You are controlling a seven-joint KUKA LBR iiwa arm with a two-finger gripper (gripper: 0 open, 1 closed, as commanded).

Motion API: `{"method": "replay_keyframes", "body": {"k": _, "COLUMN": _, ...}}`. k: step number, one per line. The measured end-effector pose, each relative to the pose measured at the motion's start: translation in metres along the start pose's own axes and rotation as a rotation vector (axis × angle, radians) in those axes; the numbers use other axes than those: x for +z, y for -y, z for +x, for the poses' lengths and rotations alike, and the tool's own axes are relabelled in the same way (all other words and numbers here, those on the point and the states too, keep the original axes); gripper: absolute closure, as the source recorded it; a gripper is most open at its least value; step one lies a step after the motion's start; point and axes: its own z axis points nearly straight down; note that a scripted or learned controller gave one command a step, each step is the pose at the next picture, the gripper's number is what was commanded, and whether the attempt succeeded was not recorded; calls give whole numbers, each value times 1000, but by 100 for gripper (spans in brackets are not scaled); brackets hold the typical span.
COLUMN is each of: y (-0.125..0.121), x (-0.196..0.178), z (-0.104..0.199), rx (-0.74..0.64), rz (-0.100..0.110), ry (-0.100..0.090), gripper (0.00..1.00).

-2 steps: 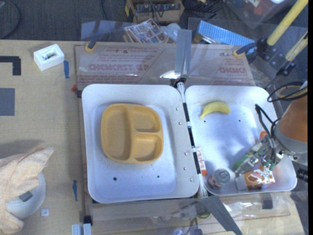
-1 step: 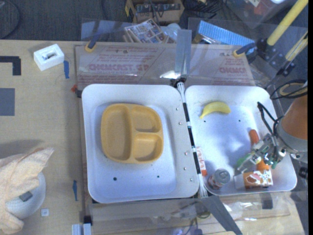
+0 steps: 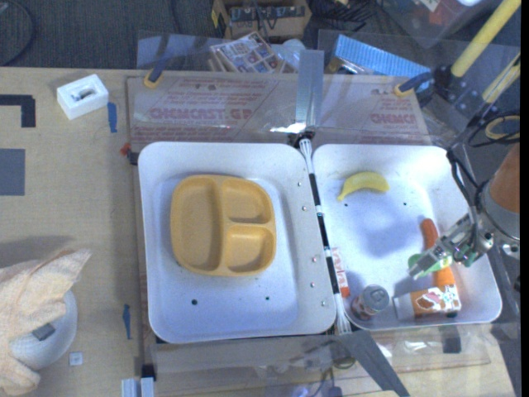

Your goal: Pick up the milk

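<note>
Way off to the far left of the hand, on the desk (image 3: 66, 180), there's a small white box (image 3: 82, 96) near the back edge and a crumpled tan cloth (image 3: 37, 292) near the front, draped over something white and rounded. Closer in, the left bin (image 3: 157, 222) holds a yellow divided plate (image 3: 223, 224), sitting flat in the middle of it, well apart from the hand.

Moving into the right bin (image 3: 397, 168), a banana (image 3: 364, 184) lies up toward the back, off to the hand's upper left with clear white floor between them. Down by the front-left corner there's a small red-and-white bottle-ish thing (image 3: 342, 281) along the divider and a silver can (image 3: 374, 297) on its end just beside it.

The milk (image 3: 428, 303) is a little carton with an orange label lying on its side along the front wall, right below the hand and just right of the can. An orange carrot-looking piece (image 3: 429, 231) sits just above the hand's left side, and another orange bit (image 3: 445, 276) is squeezed between the hand and the milk, so it's pretty crowded there.

The hand (image 3: 450, 251) hangs over the right side of that bin with something green at its tips. Its fingers look spread apart, released, with nothing between them that I can make out. It's above the milk, not on it.
</note>
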Motion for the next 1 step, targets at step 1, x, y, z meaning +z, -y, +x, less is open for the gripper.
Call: {"method": "replay_keyframes", "body": {"k": 1, "y": -65, "x": -49, "z": 44, "rx": -158, "rz": -2, "ry": 0, "gripper": 100}}
